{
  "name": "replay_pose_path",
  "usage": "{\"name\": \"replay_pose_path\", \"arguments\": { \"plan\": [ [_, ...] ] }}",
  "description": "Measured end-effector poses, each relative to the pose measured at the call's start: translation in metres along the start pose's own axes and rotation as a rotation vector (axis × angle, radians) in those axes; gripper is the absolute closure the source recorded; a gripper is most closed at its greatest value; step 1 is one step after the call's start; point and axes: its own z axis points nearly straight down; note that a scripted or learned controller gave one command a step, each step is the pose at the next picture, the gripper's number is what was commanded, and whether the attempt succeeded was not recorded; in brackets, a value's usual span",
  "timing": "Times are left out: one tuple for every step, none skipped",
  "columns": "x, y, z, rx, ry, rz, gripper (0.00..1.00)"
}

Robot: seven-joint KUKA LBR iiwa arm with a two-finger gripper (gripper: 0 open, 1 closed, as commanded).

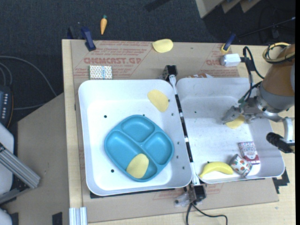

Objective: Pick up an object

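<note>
Yellow chip [234,122] on right bin [206,139] floor, mid-right, touching end effector [239,114] | fingers look spread over it, no clear hold | risk: thin flat piece may slide from closing fingers | banana [216,168], packet [247,151] nearby

Yellow piece [234,122] half hidden beneath the pincer [237,115]
</note>
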Motion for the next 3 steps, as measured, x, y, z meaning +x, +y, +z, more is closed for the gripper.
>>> {"name": "replay_pose_path", "arguments": {
  "plan": [
    [0.0, 0.001, -0.011, -0.004, -0.002, -0.001, 1.0],
    [0.051, 0.084, -0.113, -0.007, -0.002, -0.002, 1.0],
    [0.05, 0.083, -0.111, -0.003, -0.002, -0.001, 0.0]
  ]
}}
